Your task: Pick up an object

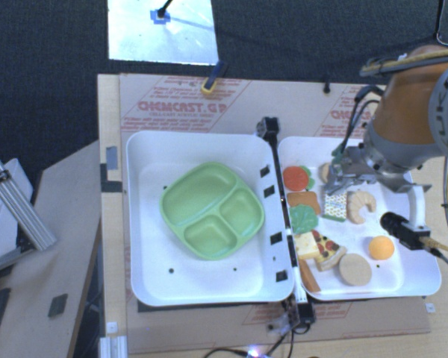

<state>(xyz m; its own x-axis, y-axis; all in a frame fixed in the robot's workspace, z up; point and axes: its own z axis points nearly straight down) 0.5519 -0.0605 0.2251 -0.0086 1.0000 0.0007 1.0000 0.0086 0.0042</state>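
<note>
Left bin (pixel 142 222): green three-part plate (pixel 211 209) lying flat at middle, turned askew. Under bins: printed cardboard sheet (pixel 183 107) on bench (pixel 67 222). Yellow clip (pixel 209 86) at sheet's far edge. Far beyond: shiny metal plate (pixel 162 21) on dark floor. Far left: aluminium rail (pixel 15 200), slanted.

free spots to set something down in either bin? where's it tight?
Left bin: bare floor rings the green tray, widest along the near-left edge; the tray's compartments are bare too. Right bin: crowded with toy food under the end effector; small bare patch by the orange ball, near-right corner.
</note>
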